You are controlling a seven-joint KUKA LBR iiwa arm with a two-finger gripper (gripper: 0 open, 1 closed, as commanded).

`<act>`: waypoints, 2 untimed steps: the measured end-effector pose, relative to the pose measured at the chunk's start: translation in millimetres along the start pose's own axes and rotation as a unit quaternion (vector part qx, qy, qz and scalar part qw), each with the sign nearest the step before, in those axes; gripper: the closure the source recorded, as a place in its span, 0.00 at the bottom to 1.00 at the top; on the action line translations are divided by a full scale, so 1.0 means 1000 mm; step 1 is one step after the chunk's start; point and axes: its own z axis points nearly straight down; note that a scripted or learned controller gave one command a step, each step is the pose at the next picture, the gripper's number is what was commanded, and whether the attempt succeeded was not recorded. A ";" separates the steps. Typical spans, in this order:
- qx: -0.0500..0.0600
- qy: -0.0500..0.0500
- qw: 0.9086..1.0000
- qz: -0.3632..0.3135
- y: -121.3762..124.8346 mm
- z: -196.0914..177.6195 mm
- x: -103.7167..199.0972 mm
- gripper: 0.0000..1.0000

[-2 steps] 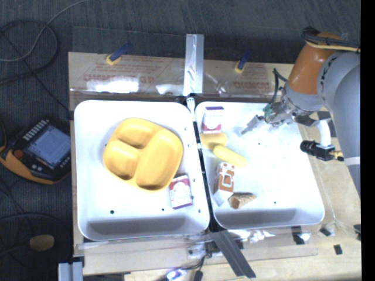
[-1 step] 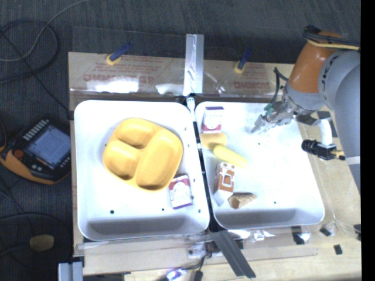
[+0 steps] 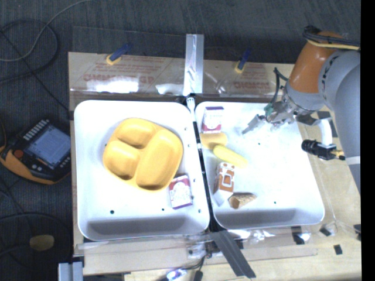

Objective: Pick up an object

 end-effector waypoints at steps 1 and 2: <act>0.002 0.001 1.000 0.000 0.000 -0.005 0.000 1.00; 0.002 0.001 1.000 0.000 0.000 -0.005 0.000 0.00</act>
